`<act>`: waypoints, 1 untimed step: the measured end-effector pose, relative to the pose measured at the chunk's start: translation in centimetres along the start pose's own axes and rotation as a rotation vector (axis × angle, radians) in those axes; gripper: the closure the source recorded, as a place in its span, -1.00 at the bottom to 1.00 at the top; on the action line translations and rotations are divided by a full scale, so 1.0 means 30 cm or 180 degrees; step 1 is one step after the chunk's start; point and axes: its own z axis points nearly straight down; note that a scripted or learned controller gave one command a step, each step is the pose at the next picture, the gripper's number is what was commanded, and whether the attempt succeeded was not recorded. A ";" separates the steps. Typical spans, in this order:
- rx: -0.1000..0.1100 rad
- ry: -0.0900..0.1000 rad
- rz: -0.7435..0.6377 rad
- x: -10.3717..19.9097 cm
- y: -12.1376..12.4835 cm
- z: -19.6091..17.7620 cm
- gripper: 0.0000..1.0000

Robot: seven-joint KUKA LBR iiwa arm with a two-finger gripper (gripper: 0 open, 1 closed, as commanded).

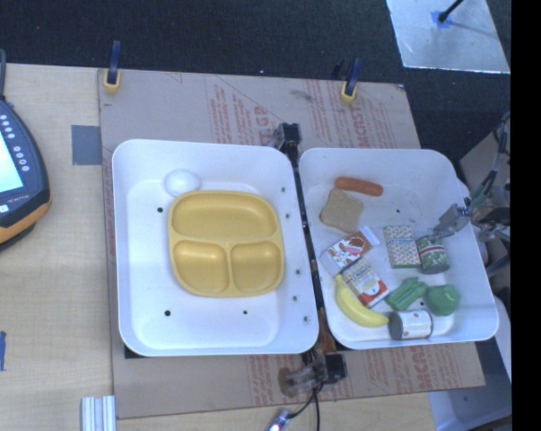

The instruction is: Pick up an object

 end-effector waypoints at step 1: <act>-0.0022 -0.0003 -0.0015 0.156 0.108 0.426 -1.00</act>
